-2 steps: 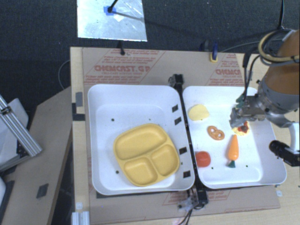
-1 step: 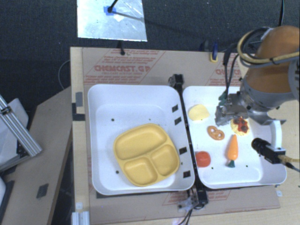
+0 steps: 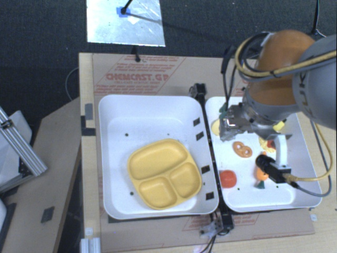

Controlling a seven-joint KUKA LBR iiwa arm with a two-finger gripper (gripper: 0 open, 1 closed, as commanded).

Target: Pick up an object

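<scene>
Gripper low in right bin, grip unreadable.
Gripper (image 3: 230, 124) sits far-left in the right bin (image 3: 300, 196); whether it is spread or closed, cannot tell. Just nearer lies the pretzel (image 3: 242, 149): likely light, stiff plastic; pinch across an outer loop.

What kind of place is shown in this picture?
Probably a robotics lab test bench: a grey arm reaches over two white bins, which hold a yellow divided tray and small toy-like items such as a pretzel.
</scene>
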